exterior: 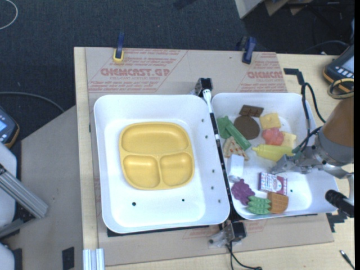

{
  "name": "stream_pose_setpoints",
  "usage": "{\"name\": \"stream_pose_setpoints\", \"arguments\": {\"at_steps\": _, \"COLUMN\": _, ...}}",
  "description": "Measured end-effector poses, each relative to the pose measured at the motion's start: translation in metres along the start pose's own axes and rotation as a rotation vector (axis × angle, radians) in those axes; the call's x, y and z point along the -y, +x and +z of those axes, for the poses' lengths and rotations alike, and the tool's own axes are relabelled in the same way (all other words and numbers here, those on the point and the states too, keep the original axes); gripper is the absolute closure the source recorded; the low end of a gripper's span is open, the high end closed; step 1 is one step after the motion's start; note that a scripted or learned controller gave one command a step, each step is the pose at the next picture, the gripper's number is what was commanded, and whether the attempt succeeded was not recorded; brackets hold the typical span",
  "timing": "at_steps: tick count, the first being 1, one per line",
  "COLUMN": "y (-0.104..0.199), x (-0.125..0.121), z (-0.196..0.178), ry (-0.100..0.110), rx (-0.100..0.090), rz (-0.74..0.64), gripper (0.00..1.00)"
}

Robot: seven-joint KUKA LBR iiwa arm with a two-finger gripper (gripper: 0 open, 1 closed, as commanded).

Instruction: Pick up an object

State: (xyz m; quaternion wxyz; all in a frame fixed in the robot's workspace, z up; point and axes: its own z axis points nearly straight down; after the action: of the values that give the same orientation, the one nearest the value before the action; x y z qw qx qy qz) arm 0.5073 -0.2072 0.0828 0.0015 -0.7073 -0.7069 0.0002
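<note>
Hovering low in the right bin [292,100], gripper [279,166] with finger state impossible to tell, yellow toy banana [274,151] just behind it, pink packet [272,182] just below.

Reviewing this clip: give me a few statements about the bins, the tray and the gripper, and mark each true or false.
1. The yellow tray lies in the left bin. True.
2. The tray has three compartments. True.
3. The toy food is piled in the left bin. False: it lies in the right bin.
4. The gripper is over the yellow tray. False: it is over the right bin, near the pink packet.
5. The purple grapes lie on the tray. False: they lie in the right bin.
</note>
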Motion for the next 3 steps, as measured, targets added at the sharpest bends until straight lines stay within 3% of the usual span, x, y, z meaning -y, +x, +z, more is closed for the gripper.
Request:
{"name": "stream_pose_setpoints", "arguments": {"at_steps": 1, "y": -0.001, "x": 0.000, "z": -0.012, "ry": -0.004, "rx": 0.003, "rz": 0.000, "gripper": 1.00}}
{"name": "stream_pose_setpoints", "arguments": {"at_steps": 3, "y": -0.006, "x": 0.002, "z": -0.103, "ry": -0.008, "rx": 0.005, "rz": -0.001, "gripper": 1.00}}
